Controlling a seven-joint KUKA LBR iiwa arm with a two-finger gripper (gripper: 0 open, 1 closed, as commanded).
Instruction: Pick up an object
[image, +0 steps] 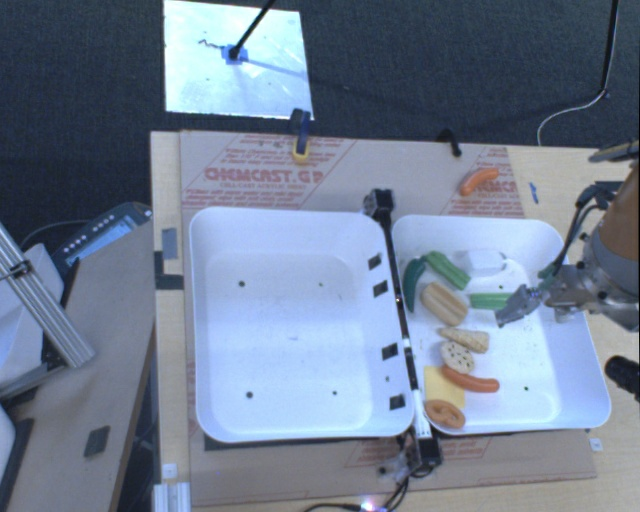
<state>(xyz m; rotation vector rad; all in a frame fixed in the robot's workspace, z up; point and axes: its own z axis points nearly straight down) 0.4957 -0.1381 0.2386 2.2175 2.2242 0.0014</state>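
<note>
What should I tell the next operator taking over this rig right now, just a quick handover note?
Gripper: low over the right bin, nothing visibly between its fingers; open or shut unclear.
Items: all toy food lies in the right bin's left half, including a bread roll, a green pepper, a cracker, a sausage and a cheese slice. A stray orange piece lies on the bench behind the bin.
Done: no pick visible yet.
Left: grasp and lift one object.

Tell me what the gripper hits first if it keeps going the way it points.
The gripper points left and down into the right bin. Likely first contact is the flat tan piece or the bread roll; height above them is unclear.
</note>
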